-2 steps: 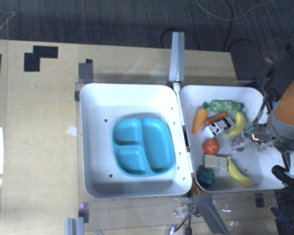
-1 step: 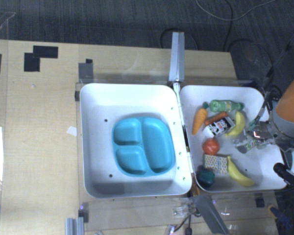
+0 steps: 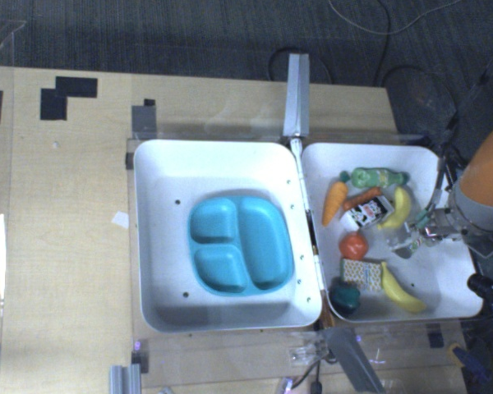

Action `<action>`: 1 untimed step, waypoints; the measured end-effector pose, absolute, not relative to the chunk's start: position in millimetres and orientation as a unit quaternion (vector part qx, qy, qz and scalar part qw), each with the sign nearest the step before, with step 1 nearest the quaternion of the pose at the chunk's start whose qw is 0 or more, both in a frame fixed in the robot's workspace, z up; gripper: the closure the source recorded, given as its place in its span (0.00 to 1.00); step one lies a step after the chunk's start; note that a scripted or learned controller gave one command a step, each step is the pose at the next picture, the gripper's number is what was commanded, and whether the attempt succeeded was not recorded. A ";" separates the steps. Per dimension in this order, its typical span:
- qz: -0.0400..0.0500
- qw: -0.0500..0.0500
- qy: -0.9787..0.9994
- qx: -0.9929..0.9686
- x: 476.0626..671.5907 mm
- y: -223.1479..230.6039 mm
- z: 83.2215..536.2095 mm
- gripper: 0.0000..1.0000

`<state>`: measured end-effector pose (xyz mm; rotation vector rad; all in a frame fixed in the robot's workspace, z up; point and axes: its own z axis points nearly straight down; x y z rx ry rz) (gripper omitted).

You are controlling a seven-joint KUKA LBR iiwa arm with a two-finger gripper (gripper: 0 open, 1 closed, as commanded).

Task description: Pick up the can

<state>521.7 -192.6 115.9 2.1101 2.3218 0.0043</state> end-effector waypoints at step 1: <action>0.002 0.003 0.760 0.649 547.5 -107.9 231.5 1.00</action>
